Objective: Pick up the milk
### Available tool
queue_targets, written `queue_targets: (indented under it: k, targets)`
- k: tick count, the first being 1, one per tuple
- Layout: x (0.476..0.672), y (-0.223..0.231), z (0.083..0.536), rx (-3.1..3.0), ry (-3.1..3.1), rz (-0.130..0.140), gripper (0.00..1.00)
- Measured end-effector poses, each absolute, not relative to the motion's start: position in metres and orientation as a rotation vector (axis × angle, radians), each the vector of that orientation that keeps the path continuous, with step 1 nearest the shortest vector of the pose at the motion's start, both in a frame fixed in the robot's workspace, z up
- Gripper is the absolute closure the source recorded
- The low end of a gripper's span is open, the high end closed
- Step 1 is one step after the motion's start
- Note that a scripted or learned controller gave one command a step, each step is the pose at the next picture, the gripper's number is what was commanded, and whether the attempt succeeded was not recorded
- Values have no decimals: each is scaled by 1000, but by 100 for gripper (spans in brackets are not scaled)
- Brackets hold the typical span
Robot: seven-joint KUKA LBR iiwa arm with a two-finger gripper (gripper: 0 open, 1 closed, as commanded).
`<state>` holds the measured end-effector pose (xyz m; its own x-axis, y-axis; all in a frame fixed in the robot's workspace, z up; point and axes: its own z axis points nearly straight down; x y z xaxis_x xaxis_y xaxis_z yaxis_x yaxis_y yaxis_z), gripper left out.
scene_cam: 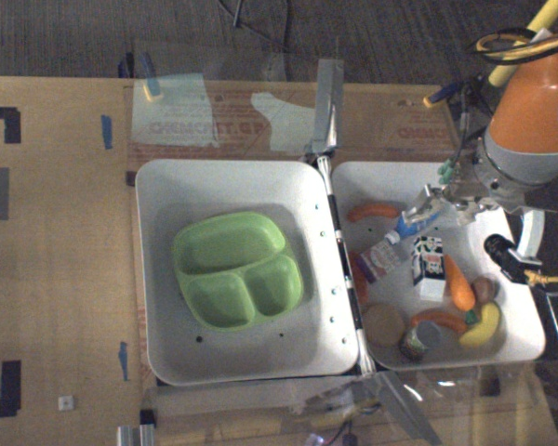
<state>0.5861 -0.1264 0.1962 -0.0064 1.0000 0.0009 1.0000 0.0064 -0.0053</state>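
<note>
claw [444, 196]: seen over the far part of the right bin, hung from the grey arm with the orange band [532, 100]; whether the fingers are apart or together can't be told from up here, too much clutter.

milk [429, 267]: small white carton with a cow print, lying in the middle of the right bin [530, 342], just nearside of the claw and not touched by it.

right next to the milk: an orange carrot [460, 286] is laid against its right side, a purple-and-white packet [380, 260] is found just to its left, and a blue-and-white tube [415, 221] sits between it and the claw.

rest of that bin: a sausage [373, 212] is parked near the far-left corner, a banana [484, 328] near the near-right corner, a round brown cookie [385, 324] at the near-left.

left bin [158, 249]: a green divided plate [239, 268] is held in its middle.

surface [56, 249]: tan board, marked with blue tape bits [106, 131] along the left side.
</note>
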Motion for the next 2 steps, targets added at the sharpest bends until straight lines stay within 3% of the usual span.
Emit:
queue_targets:
  k: [1,2]
  targets:
    - [526,-165,85,-2118,-2325,-7,0]
    - [526,-169,93,-2128,-2318,-5,100]
